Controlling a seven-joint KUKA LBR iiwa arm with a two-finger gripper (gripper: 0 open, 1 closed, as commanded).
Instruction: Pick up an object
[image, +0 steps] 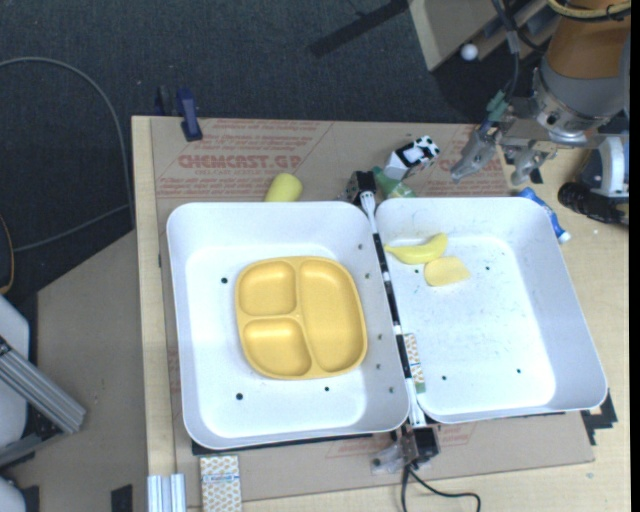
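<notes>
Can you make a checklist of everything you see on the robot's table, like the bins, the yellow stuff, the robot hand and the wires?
Surface: cardboard-covered bench bearing the left bin and right bin, side by side.
Job's things: yellow divided plate in the left bin; yellow banana and a yellow chunk in the right bin.
Clutter: small yellow object and black-and-white toy behind the bins.
Grippers: gripper open, above the right bin's far edge, holding nothing.
Cables: grey cable on the floor, left.
Surroundings: dark carpet.

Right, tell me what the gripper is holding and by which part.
Nothing. The gripper hangs open above the far edge of the right bin, with no object between its fingers. The banana lies apart in that bin.
</notes>
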